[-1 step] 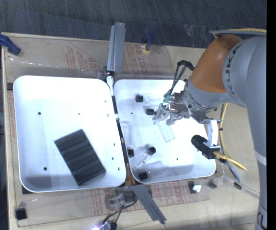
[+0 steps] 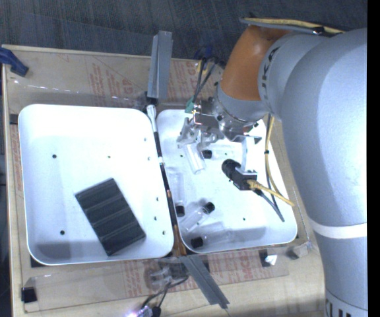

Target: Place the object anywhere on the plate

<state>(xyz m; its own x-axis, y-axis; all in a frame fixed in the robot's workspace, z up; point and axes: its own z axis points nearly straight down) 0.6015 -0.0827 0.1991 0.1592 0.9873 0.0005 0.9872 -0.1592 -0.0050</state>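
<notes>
Two bins sit on the bench: the dark ridged plate (image 2: 109, 216) lies lower left, bare. The pincer (image 2: 196, 134) hovers upper centre over clear vials (image 2: 206, 208); its grip state is unclear. Placement remains undone.

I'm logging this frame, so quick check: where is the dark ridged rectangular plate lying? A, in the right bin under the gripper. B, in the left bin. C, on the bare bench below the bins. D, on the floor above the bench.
B: the dark ridged plate lies tilted on the floor of the left bin, while the gripper is over the right bin.
</notes>
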